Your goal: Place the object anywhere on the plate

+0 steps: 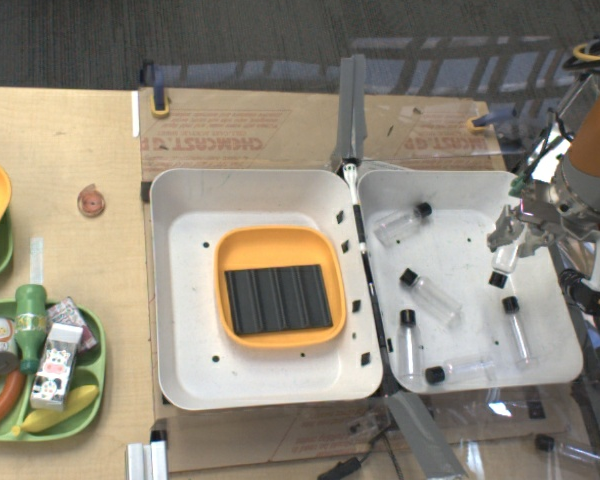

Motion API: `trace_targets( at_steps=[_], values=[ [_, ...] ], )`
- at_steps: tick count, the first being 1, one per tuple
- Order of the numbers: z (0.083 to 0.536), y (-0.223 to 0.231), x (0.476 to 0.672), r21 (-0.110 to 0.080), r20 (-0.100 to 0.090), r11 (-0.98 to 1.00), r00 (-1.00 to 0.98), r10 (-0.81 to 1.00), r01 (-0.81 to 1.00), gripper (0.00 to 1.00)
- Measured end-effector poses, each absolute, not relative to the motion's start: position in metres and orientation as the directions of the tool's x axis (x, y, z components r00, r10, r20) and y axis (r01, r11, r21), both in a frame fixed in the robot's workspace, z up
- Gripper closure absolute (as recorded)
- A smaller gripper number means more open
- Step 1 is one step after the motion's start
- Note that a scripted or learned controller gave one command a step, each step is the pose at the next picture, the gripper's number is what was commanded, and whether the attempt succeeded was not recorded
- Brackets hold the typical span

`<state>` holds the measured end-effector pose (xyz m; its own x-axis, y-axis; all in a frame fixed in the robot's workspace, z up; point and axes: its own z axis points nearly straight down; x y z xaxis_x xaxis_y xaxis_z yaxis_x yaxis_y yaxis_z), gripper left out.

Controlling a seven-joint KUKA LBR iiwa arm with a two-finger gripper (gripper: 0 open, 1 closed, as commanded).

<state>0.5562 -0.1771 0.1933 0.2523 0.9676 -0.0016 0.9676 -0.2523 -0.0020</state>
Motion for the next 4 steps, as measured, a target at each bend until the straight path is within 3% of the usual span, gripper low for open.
trace_targets(
  at_steps=[1, 2, 3, 4],
  values=[
    [0.205, -0.193, 0.617, -0.001, -0.002, 0.130, -0.130, 0.991, 0.991, 1.00],
    [0.230, -0.223, 0.641, 0.001, -0.003, 0.274, -0.274, 0.962, 0.962, 1.00],
    [0.245, -0.220, 0.660, 0.002, -0.004, 0.492, -0.492, 0.871, 0.871, 1.00],
    [0.286, -0.222, 0.660, 0.001, -0.004, 0.601, -0.601, 0.799, 0.799, 1.00]
  ],
)
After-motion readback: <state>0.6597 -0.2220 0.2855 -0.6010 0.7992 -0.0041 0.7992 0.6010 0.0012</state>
